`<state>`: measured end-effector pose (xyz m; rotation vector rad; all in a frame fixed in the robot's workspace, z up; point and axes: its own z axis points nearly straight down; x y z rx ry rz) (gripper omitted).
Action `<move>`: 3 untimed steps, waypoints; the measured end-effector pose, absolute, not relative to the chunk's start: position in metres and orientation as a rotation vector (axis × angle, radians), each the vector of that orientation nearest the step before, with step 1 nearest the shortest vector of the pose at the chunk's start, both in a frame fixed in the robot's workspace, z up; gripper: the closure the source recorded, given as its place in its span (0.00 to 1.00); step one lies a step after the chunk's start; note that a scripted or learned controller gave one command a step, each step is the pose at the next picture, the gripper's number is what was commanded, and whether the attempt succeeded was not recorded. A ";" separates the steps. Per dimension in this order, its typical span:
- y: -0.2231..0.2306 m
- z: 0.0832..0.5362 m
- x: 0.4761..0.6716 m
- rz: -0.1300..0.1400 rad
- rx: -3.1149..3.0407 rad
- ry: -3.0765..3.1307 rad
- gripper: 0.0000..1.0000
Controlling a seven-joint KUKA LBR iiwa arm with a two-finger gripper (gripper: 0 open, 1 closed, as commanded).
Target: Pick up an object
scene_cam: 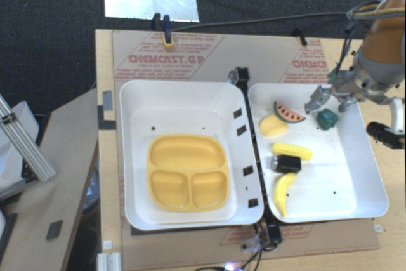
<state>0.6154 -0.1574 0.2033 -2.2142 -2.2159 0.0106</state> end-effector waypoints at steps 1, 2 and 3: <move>-0.157 0.211 0.618 -0.001 -2.219 -2.226 0.00; -0.151 0.153 0.625 0.001 -2.213 -2.228 0.00; -0.150 0.092 0.629 0.002 -2.213 -2.228 0.00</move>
